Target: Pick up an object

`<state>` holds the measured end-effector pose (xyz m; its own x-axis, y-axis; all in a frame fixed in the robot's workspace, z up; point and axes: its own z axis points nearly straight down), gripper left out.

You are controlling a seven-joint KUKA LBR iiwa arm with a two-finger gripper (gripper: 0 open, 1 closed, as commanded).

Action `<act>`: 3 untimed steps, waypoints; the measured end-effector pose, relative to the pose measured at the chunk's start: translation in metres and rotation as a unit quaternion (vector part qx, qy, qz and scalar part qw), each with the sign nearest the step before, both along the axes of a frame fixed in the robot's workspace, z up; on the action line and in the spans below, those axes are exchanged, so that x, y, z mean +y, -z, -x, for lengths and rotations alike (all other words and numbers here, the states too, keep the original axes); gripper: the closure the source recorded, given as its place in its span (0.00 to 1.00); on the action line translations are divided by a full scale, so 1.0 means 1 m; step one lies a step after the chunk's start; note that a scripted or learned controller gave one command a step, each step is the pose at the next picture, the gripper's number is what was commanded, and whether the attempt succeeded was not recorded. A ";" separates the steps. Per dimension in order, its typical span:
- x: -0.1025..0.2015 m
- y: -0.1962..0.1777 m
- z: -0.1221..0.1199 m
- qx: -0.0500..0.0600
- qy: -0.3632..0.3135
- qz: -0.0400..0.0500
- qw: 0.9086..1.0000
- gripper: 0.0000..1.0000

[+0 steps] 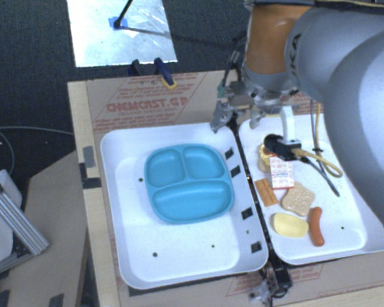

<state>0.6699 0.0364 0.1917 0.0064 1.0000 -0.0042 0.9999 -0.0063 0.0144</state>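
Observation:
The right bin (353, 237) holds a cluster of play food. There is a white and red packet (282, 172), an orange wafer (265, 192), a speckled cracker (299, 200), a yellow piece (290, 225) and a reddish sausage (315, 227). A tan round piece (267, 155) lies partly hidden behind the packet. My gripper (238, 116) hangs over the far end of the divider between the two bins, well above and behind the food. I see nothing held in it.
A blue divided plate (187, 183) lies in the middle of the left bin (128, 225). The big grey arm covers the right side of the view. A shiny sheet (121, 26) lies on the floor beyond the bench.

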 end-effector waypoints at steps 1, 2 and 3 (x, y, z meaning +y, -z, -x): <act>0.076 -0.028 0.046 0.006 -0.008 -0.004 1.000 0.00; 0.147 0.005 0.101 0.010 -0.009 -0.004 1.000 0.00; 0.150 0.082 0.059 -0.006 -0.005 -0.006 1.000 0.00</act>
